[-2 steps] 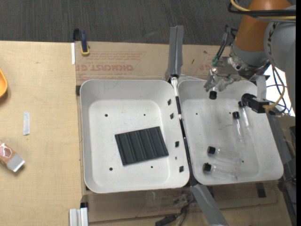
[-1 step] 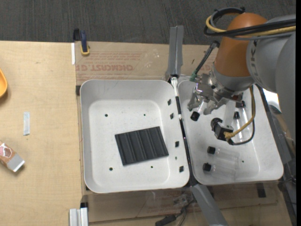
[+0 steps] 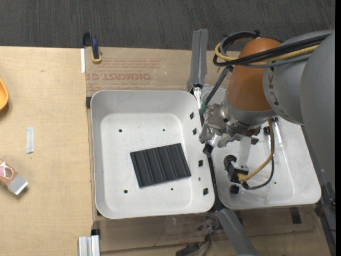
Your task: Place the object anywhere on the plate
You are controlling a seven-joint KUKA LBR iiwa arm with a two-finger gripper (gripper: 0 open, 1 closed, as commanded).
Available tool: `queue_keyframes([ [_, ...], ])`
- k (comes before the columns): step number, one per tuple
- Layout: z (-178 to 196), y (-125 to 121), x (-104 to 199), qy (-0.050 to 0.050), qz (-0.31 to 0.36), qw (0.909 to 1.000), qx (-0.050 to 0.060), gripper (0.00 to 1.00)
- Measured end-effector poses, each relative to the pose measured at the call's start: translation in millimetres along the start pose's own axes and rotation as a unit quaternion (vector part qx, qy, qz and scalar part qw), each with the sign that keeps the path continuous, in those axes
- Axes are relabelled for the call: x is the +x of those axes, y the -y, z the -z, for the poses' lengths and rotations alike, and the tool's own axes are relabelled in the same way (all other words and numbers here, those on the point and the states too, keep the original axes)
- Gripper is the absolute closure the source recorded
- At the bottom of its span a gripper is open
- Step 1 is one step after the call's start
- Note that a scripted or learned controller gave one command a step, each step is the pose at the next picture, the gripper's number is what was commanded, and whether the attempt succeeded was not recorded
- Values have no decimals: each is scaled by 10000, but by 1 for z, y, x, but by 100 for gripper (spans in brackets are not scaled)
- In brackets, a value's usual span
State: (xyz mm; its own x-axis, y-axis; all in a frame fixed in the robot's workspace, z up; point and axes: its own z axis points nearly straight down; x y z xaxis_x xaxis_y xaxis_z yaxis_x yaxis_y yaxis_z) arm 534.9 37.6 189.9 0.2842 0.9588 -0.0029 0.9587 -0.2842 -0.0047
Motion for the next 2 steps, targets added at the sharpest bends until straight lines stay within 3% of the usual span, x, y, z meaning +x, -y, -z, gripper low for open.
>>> queue_keyframes([
  [1,0,52,25,1,-87,10000,-2,100],
  [2,94,77,56,4,-203,9998,-13,100],
])
